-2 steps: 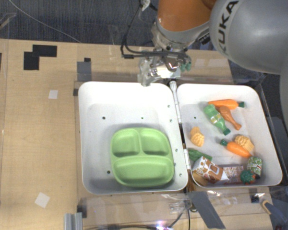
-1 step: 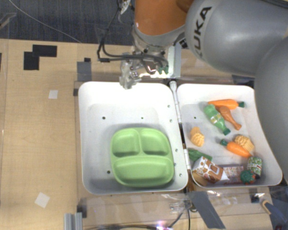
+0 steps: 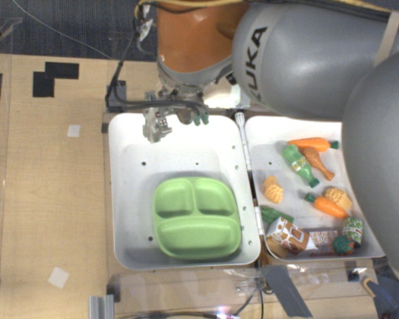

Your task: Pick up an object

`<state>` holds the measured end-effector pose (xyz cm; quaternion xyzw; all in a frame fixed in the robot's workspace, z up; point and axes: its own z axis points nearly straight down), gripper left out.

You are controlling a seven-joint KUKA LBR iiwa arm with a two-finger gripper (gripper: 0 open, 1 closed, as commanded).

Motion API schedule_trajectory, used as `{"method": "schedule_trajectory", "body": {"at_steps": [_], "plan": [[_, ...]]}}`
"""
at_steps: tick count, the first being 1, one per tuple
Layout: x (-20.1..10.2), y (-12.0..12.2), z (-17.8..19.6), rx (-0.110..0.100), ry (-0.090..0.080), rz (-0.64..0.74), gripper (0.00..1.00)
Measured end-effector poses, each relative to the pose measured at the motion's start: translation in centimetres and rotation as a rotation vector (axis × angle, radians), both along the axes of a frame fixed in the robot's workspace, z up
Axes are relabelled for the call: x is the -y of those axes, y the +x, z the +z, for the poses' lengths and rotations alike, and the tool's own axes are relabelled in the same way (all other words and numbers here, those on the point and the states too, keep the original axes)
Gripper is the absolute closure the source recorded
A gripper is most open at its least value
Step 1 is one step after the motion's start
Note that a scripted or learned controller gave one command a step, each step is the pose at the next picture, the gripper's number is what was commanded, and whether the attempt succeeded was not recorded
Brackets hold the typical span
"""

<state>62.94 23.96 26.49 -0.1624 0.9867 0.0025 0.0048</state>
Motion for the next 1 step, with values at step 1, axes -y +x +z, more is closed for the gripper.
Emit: {"method": "schedule_trajectory", "body": {"at_steps": [1], "plan": [[0.48,-2.31,-13.20,-0.013,-0.006,0.107,1.00]]}}
